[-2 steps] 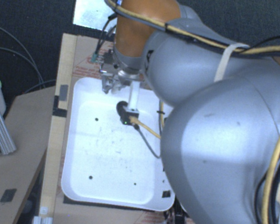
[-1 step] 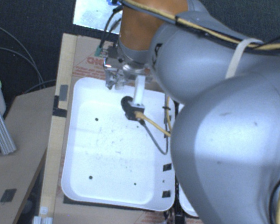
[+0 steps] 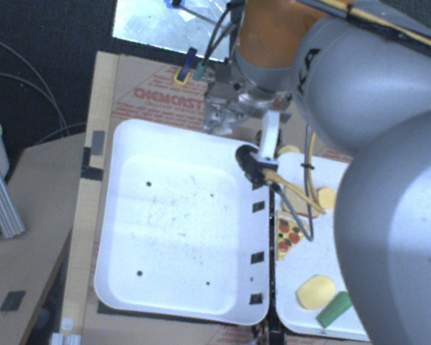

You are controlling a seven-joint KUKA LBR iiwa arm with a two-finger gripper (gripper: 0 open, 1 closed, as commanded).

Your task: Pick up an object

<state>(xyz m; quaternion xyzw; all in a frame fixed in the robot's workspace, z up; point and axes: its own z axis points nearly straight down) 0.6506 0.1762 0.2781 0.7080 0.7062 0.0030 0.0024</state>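
The arm (image 3: 362, 77) filled the upper right of the frame, and its gripper (image 3: 225, 116) hung at the top edge of the 2 bins, near the upper middle. Whether it was open or closed could not be told, and nothing showed in its grasp. The objects lay in the right bin (image 3: 298, 317): a yellow piece (image 3: 315, 291) beside a green block (image 3: 333, 309) at lower right. A good try would probably centre above 1 isolated item, clear of the divider.
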